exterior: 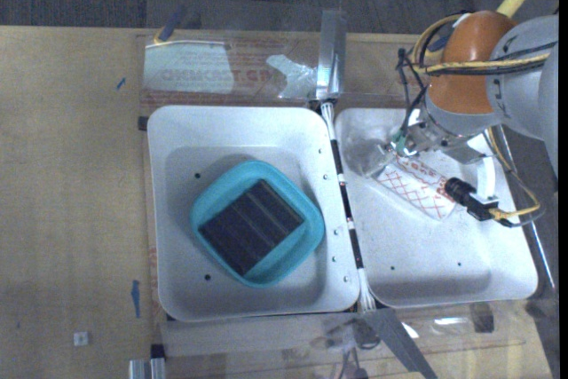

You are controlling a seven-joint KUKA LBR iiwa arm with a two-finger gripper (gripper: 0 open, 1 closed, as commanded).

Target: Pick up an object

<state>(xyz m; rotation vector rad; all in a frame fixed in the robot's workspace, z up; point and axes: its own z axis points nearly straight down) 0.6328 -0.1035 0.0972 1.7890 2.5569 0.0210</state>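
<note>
Just below the end effector (pixel 401 145) lies the red-checked packet (pixel 417 184).

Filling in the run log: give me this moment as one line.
arm: over right bin | gripper: down by red-patterned white packet | grasp: unconfirmed | left bin: teal dish with dark block

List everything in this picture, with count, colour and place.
bins: two, white, side by side on the bench
container: one, light blue with a dark ribbed inside, in the left bin
packet: one, white with a red crisscross pattern, in the right bin under the arm
bench: one, tan, under both bins
arm: one, grey with an orange band, over the right bin
gripper: one, low over the packet's upper end
</note>
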